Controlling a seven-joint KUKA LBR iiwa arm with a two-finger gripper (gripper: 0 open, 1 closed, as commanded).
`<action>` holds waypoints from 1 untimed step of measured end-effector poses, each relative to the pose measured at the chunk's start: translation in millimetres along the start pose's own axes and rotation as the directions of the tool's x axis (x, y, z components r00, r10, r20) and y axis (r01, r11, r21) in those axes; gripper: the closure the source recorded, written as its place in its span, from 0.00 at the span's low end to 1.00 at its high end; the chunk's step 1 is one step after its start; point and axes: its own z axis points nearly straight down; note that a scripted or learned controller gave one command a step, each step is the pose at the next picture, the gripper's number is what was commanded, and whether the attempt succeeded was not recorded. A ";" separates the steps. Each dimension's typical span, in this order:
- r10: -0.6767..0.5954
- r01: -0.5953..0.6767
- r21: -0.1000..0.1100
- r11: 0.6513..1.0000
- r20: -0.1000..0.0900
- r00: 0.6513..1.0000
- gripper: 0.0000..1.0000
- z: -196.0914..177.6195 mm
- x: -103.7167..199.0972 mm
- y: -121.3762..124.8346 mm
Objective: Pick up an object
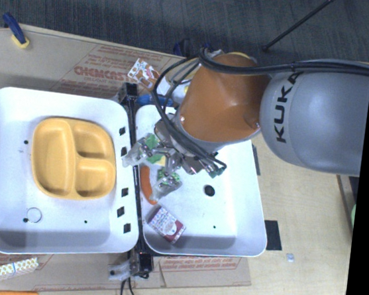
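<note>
The pincer (pixel 162 167) hangs low over the left part of the right bin (pixel 247 205), below the arm's (pixel 321 120) orange band (pixel 220 101). Whether its fingers are apart or together I cannot tell — metal parts and a greenish blur crowd that spot. Nothing can be made out clearly between them.

Just beside the pincer, toward the bin's left wall, lies a thin orange stick-like object (pixel 146 184), running roughly along that wall; it seems to pass close under the pincer, though contact cannot be judged. Nearer the front edge of the same bin lies a small packet (pixel 166 223) with red and white print, tilted, a little apart from the pincer and near the orange object's lower end. A dark round spot (pixel 209 191) marks the bin floor to the right of the pincer.

The left bin (pixel 3 155) holds one yellow divided tray (pixel 73 158) — three compartments, lying flat, toward the middle of the bin.

Two white bins in all, side by side on a cardboard sheet (pixel 94 66) over the tabletop (pixel 301 285). Outside the bins: one printed packet (pixel 142 71) behind them, one small patterned item (pixel 16 267) at the front left, and one blue and yellow clip (pixel 15 29) at the far left corner.
</note>
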 end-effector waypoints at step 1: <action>-0.150 0.150 -0.001 0.989 -0.001 0.989 0.00 -0.1 -50.2 -65.3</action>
